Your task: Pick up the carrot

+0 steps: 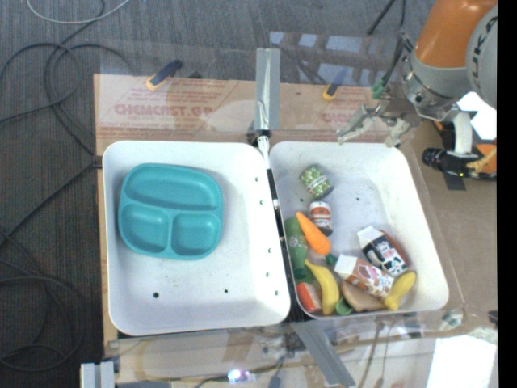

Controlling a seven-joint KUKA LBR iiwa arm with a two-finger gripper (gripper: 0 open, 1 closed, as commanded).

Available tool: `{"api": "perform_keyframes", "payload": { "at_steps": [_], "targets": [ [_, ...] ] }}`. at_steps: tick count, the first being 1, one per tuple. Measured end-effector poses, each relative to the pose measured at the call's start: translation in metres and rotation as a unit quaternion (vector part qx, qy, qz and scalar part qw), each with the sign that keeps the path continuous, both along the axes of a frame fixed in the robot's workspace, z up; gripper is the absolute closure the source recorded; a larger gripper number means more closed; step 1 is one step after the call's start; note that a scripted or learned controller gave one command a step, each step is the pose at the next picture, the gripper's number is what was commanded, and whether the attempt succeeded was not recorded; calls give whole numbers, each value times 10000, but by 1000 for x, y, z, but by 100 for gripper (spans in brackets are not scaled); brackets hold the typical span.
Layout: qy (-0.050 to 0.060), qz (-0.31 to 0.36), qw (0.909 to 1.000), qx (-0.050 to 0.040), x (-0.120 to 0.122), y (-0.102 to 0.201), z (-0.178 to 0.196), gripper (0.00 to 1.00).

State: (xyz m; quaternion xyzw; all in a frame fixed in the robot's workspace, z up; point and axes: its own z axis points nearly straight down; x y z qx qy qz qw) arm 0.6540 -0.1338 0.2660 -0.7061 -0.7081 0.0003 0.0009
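Two bins sit side by side; the gripper [373, 125] hangs over the far rim of the right bin [424, 217], fingers spread apart and holding nothing. Carrot [313, 234] lies well below and left of the fingers, toward the near-left part of that bin, tip pointing away, touching a green piece along the wall and just beside a small jar [321, 215]. Bananas [325, 284] crowd nearer the front. Judgement: approach not begun; fingers likely parked wide and clear of clutter before descent. Left bin holds a teal tray [170, 211].
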Motion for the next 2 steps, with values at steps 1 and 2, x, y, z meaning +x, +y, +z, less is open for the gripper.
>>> {"api": "perform_keyframes", "payload": {
  "at_steps": [1,2],
  "targets": [
    [-7,330,9995,1,-33,-14,-172,0],
    [-10,483,9988,-3,-15,-26,-115,0]
  ]
}}
